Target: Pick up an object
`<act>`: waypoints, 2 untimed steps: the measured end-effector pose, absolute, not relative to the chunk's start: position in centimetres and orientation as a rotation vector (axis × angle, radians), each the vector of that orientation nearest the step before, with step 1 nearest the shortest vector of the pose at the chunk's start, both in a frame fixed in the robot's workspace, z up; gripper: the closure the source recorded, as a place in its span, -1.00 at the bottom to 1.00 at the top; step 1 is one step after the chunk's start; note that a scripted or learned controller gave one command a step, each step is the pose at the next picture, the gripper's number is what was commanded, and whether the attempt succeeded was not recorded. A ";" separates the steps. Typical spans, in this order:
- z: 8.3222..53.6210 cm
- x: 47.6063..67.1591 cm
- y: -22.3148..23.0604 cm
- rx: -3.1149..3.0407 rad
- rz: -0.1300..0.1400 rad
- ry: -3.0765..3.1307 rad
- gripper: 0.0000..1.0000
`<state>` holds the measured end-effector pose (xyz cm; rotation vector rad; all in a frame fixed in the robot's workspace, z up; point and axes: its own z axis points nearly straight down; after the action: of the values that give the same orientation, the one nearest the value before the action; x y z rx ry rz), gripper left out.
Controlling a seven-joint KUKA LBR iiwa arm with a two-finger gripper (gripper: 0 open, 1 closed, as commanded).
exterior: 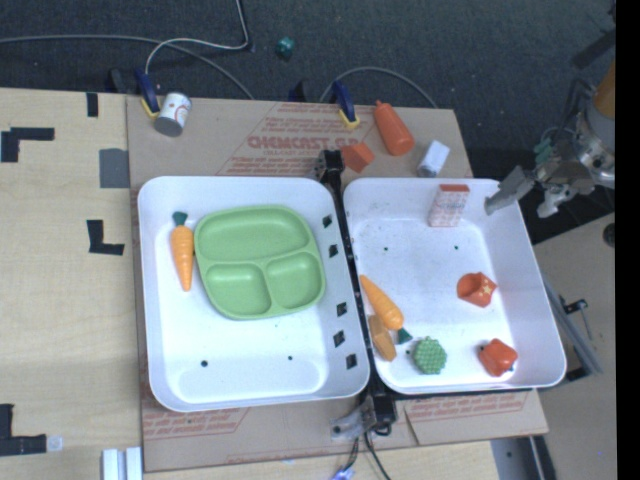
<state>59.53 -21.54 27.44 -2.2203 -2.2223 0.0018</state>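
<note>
My gripper [527,198] hangs over the right bin's [520,268] far right rim, open, with nothing between its fingers. Inside that bin a pink box [448,206] lies at the back, left of the gripper. A red pepper [477,289] rests mid-right and another red piece [498,357] sits in the front right corner. A green broccoli [429,355] is at the front. By the left wall lie an orange carrot [382,303] and a smaller orange piece [382,340].
The left bin [160,328] holds a green divided plate [262,261] and a carrot [182,253]. Behind the bins lie an orange bottle [393,128], a small orange block [357,155], a pale cube [434,157] and a small can [173,113]. Cables run across the back.
</note>
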 end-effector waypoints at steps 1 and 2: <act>16.0 63.7 -22.3 -2.216 0.005 -2.220 -1.00; 11.1 56.8 -22.3 -2.219 0.003 -2.221 -1.00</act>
<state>56.83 -22.34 11.10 -2.2186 -2.2205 0.0034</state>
